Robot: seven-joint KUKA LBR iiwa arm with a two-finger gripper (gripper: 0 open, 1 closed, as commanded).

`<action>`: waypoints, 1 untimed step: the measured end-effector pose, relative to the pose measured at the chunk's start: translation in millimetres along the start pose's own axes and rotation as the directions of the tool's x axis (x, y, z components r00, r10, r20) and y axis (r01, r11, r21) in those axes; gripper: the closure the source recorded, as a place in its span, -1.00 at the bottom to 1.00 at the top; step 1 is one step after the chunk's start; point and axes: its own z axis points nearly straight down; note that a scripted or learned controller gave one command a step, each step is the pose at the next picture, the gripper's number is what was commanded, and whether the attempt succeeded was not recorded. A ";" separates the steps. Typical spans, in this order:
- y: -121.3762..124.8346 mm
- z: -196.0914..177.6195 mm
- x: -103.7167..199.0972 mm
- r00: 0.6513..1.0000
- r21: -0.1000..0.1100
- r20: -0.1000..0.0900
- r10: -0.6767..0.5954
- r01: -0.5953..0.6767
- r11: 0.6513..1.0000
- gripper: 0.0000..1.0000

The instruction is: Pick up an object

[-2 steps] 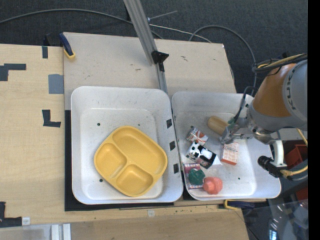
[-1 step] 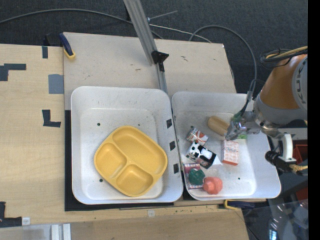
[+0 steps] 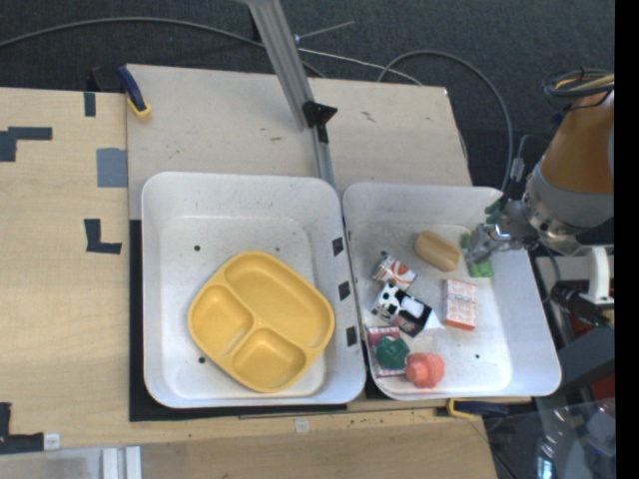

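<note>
Toys lie scattered in the right bin [image 3: 519, 357], and my pincer [image 3: 486, 239] hangs low over its upper right part, beside a small green piece [image 3: 481, 264]; whether it is parted or closed I cannot tell. The tan oval lump [image 3: 436, 249] just left of it looks light and soft, probably best pinched across its narrow middle. The flat pink packet [image 3: 460, 303] may slip. The bin's right wall is close, while bare floor lies below; the yellow tray [image 3: 262, 319] sits well apart

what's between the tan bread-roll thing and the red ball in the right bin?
Camera view: the black-and-white cow toy lies roughly between the tan roll and the red ball; the orange-white box sits just right of that line.
</note>
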 end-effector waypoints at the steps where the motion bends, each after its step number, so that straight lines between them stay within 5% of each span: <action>1: 11.8 -13.1 48.8 1.000 0.003 -0.003 -0.005 0.005 1.000 1.00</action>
